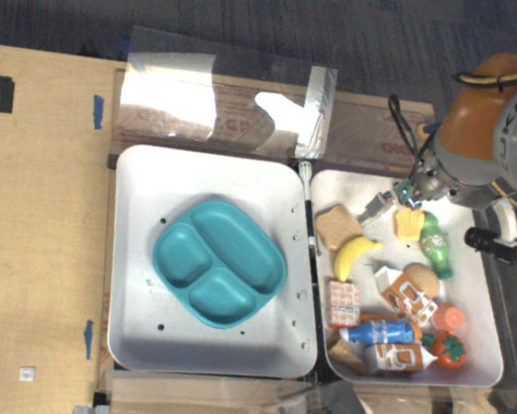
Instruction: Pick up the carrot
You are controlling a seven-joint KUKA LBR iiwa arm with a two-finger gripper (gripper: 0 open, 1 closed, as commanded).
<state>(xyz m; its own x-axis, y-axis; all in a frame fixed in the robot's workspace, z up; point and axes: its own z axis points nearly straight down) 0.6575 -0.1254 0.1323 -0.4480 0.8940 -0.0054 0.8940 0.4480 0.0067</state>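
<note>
Just below the gripper [408,194], a yellow toy [408,224] is seen, nearly touching; whether the gripper is open or closed cannot be told. A green bottle [435,246] is noted beside it. The carrot [378,316] is recorded well apart, half buried under clutter near the right bin's [493,302] opposite rim.

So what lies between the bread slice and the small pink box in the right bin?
A banana, just below the bread slice, in the camera view.
</note>
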